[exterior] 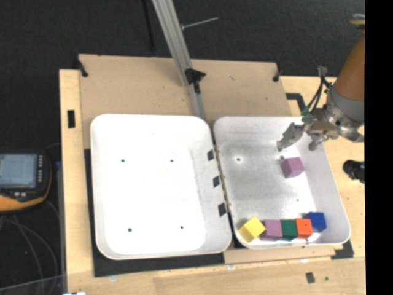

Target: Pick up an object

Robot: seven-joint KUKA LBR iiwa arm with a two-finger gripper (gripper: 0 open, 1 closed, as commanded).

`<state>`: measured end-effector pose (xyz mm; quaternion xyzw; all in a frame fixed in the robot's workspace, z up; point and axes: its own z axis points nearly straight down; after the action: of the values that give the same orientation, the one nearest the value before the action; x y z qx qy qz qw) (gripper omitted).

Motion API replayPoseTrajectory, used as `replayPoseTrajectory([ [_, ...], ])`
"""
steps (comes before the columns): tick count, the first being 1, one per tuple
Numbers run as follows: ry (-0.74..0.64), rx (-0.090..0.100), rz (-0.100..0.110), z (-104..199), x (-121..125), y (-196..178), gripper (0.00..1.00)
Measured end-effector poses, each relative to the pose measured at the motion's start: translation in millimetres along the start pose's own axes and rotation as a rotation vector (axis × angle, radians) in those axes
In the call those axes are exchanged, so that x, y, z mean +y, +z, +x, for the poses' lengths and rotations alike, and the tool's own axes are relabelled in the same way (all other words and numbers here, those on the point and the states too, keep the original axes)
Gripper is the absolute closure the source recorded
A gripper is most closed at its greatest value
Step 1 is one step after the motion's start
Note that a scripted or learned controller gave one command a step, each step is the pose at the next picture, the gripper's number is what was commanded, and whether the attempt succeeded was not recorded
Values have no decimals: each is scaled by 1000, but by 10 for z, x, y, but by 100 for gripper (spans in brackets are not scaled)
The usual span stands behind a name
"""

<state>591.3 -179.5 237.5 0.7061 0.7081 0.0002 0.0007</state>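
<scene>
My gripper (300,140) hangs over the back right part of the right bin (258,134), fingers spread, open, with nothing between them. A pale purple cube (291,166) lies on the bin floor just in front of the gripper and apart from it. Along the bin's front wall sits a row of blocks: yellow (252,229), purple (272,228), green (289,228), orange (304,227) and blue (317,220).
The left bin (153,183) lies beside the right one, with dark clips (216,181) along the shared edge. A slanted metal rail (178,48) rises behind the bins. A small screen device (21,174) lies off the bench at the left.
</scene>
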Motion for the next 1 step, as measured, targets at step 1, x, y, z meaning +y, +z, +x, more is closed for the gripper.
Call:
replayPoseTrajectory([
  [1, -2, 1, 6, 368, 427, 1215, 0],
])
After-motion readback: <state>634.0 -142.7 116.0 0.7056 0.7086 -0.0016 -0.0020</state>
